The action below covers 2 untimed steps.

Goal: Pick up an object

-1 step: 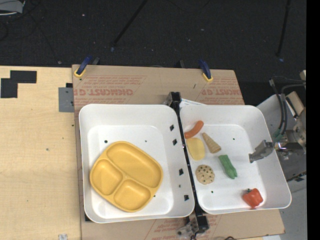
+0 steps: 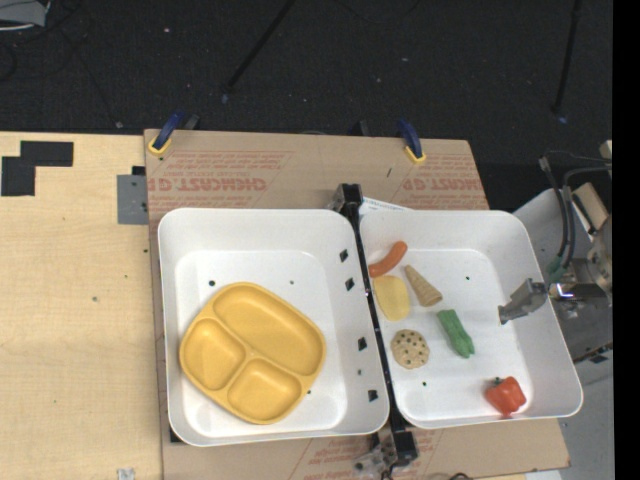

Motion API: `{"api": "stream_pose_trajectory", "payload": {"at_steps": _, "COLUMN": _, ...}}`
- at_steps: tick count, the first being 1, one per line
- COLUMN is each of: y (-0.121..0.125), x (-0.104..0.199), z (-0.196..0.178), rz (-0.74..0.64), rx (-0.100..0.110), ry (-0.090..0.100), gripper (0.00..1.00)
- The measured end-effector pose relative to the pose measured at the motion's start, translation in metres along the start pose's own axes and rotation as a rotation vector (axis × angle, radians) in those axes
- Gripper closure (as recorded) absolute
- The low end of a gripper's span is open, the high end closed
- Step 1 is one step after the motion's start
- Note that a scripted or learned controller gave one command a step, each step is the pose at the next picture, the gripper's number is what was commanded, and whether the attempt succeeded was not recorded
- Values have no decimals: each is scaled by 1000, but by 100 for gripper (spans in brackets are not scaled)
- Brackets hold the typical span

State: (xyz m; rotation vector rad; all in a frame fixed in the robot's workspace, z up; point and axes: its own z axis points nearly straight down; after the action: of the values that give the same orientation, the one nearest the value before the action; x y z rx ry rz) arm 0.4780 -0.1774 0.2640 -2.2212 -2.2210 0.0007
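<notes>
Cardboard [image 2: 300,168] lies under two white bins [image 2: 260,233]; right of the yellow tray [image 2: 252,351] I count six foods; gripper [image 2: 520,301] opening I cannot tell.

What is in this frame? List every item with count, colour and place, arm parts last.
bins: 2, white, side by side on the bench
divided plate: 1, yellow, three compartments, in the left bin
carrot: 1, orange, right bin, upper left
cone: 1, tan, right bin, right of the yellow piece
yellow piece: 1, pale yellow, right bin, by the divider
cookie: 1, tan with dark spots, right bin, lower left
green vegetable: 1, green, right bin, centre
red pepper: 1, red, right bin, lower right corner
clamps: 2, blue and yellow, top edge of the cardboard
end effector: 1, grey, over the right bin's right side
</notes>
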Motion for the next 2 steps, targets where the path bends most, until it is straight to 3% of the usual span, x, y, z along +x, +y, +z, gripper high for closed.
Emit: {"api": "stream_pose_trajectory", "payload": {"at_steps": 2, "y": 2, "x": 9, "z": 89, "rz": -1, "rx": 4, "ry": 1, "gripper": 0}}
